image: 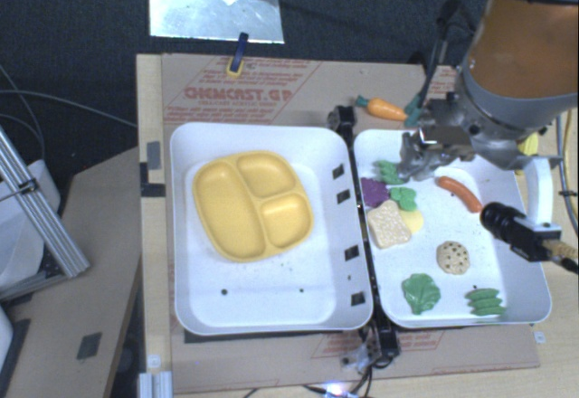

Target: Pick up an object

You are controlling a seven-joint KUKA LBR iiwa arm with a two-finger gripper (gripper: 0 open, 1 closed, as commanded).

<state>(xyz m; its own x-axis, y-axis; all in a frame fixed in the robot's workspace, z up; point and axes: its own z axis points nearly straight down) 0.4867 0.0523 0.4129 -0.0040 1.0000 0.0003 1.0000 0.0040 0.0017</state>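
Toy greens in the right bin, just above the purple piece, sit directly beneath the claw, whose grip I cannot tell from here.

Seen from above, my gripper hangs low over the far end of the right bin, just above a small green toy. Beside that lie a purple piece, a tan cracker-shaped piece and a pale yellow piece touching it. An orange sausage lies near my wrist. Closer to the front edge are a speckled cookie, a green leafy piece and a green pea pod. A toy carrot lies on the bench outside the bin. The left bin holds a yellow divided plate.
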